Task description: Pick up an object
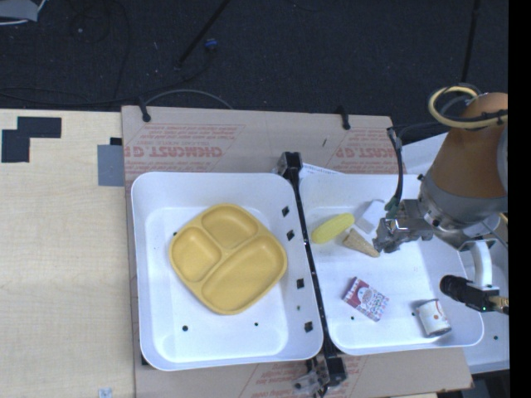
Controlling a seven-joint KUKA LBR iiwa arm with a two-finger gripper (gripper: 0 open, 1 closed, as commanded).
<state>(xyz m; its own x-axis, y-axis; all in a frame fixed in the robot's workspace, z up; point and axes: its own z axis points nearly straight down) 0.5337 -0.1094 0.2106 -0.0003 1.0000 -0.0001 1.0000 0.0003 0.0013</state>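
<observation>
Right of centre in the frame: two-finger metal claw low inside the right shallow white bin, at the end of the grey arm with orange band entering from the right edge. Spread or pressed together: impossible to tell, dark metal parts merging at this angle. Nothing visibly pinched.

Just left of the claw, touching or nearly so: tan wedge-shaped piece like a cone, pointing lower right. Above it, near the claw's upper left, a small white block. Further left, beside the wedge: yellow oblong lemon-like object, lying tilted, close to the divider between bins.

Lower centre of the right bin: small red and white patterned packet, flat, well apart from the claw. Lower right of that bin: small white cylinder with brown band, on its side.

Centre-left of the frame: left shallow white bin, bearing a yellow plastic three-compartment tray, turned at an angle.

Beneath both bins: brown cardboard sheet with red printing. Far left: pale wooden bench top.
</observation>
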